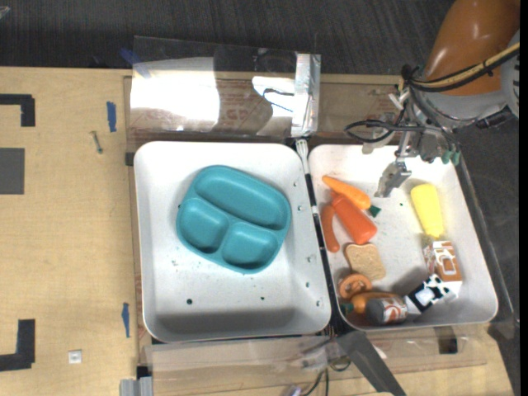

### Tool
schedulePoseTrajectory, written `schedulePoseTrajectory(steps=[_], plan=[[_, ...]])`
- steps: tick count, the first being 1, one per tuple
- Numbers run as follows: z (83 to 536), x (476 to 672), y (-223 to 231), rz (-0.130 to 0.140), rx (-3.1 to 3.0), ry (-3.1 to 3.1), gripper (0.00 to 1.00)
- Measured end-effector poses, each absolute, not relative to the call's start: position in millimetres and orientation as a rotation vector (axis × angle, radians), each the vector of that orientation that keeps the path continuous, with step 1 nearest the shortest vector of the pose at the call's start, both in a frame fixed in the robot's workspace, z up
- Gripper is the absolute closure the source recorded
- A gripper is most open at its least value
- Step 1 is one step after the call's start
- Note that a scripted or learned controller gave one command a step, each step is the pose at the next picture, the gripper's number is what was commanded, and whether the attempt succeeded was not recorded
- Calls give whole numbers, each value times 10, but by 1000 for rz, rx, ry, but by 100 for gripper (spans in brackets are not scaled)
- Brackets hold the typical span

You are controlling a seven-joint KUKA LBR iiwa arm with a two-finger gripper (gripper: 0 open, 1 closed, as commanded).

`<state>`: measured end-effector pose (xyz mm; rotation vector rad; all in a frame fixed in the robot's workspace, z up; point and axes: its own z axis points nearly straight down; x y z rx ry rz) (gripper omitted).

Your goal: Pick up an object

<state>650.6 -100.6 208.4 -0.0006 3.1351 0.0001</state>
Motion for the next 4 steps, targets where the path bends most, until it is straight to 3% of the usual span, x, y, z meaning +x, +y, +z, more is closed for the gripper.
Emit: schedulePoseTrajectory(steps=[1, 2, 3, 4], plan=[[1091, 5930, -1433, 1, 171, 3140, 0], [946, 5817, -983, -4, 298, 3111, 0], [972, 5589, -946, -3, -168, 3116, 0], [953, 6056, -1533, -9, -365, 3098, 0]])
